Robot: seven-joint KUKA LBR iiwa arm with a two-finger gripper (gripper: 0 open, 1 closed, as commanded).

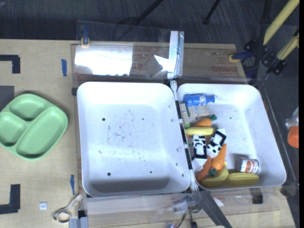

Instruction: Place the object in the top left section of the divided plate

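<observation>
Camera view, left to right: nothing picked yet, the reach comes first.

At nine o'clock the green divided plate [32, 126] lies on the bench, its top left section bare; the left bin [128, 137] sits at centre; toward three o'clock the right bin [247, 127] holds the heap along its left wall: blue bottle [198, 99], carrot [216, 161], banana [235, 177], small can [249, 166]. Which one is my object I cannot tell. My arm's orange band [295, 136] peeks in at three o'clock; my claw's state I cannot tell. Next, I judge, I must descend on one piece cleanly, then carry it across.
</observation>
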